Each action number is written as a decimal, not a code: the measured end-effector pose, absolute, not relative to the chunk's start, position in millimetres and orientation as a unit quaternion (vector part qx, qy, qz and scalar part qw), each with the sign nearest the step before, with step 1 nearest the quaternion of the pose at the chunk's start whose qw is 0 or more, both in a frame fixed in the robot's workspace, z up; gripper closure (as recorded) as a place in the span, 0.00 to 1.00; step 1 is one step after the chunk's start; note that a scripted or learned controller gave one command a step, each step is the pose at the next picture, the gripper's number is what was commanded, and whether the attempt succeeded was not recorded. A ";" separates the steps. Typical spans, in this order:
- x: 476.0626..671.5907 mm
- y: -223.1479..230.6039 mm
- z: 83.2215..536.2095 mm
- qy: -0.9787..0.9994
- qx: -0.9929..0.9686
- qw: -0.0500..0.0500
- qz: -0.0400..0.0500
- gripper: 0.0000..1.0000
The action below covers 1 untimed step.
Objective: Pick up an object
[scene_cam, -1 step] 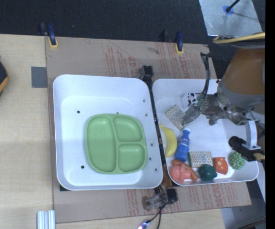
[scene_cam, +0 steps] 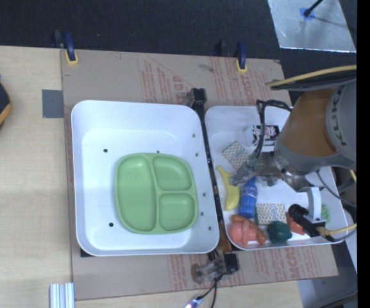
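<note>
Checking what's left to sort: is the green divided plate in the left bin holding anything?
Empty. The green divided plate lies flat in the left bin, and all three compartments show bare green.

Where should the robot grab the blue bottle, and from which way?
Probably around the middle of the blue bottle, coming straight down from above. It lies flat in the right bin, long and narrow, so jaws could close across its short width. The yellow banana lies tight along one side and a pink toy sits at its lower end, so room is scarce.
</note>
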<state>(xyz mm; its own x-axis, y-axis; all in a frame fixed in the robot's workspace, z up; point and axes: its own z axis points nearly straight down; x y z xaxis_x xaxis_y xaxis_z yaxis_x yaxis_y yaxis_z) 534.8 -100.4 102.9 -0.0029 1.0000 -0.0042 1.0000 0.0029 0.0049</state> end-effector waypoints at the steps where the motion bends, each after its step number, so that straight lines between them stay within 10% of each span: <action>1: 565.1 -94.5 92.6 0.708 0.706 0.000 -0.001 0.00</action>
<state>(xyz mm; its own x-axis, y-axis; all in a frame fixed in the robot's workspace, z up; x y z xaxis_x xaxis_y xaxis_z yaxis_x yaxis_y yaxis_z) 565.1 -94.5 92.6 -0.0039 1.0000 -0.0019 1.0000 0.0039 -0.0012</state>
